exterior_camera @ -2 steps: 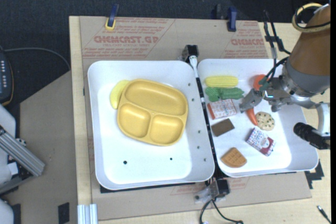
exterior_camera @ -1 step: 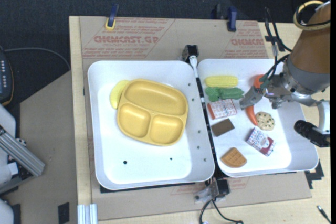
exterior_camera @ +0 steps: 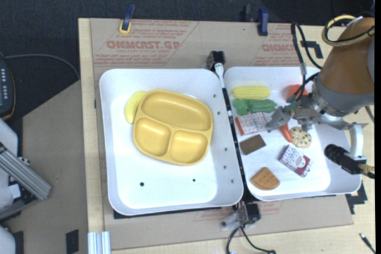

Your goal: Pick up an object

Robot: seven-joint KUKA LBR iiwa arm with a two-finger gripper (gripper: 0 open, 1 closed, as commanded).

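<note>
so the gripper (exterior_camera: 290, 119) sits low over the right bin (exterior_camera: 324, 178), mid right of the frame, with the arm (exterior_camera: 348, 77) and its orange band coming in from the right edge. honestly can't tell if the pincer is released or clenched, it's too blurry there, and i can't make out anything held in it.

the pickable stuff is all crowded in that right bin. right by the gripper's lower edge there's a small orange piece (exterior_camera: 286, 132), partly hidden, and a chocolate chip cookie (exterior_camera: 301, 138) just beside it. left of the gripper there's a yellow corn cob (exterior_camera: 250, 92) at the top, a green veggie (exterior_camera: 253, 106) just beneath it, then a red and white packet (exterior_camera: 251, 123), then a brown square (exterior_camera: 252, 143). lower down are a second red and white packet (exterior_camera: 294, 160) and a round waffle (exterior_camera: 265, 178) near the bottom rim. a red-orange bit (exterior_camera: 294, 91) pokes out above the gripper, mostly behind the arm.

the left bin (exterior_camera: 113, 128) holds a yellow divided plate (exterior_camera: 172, 126) with a yellow thing (exterior_camera: 132, 105) tucked under its upper left edge. a black clip (exterior_camera: 216, 59) sits where the bins meet at the top. a blue clamp (exterior_camera: 262, 21) and a yellow-tipped clamp (exterior_camera: 126, 22) grip the cardboard sheet (exterior_camera: 178, 38) up top.
</note>
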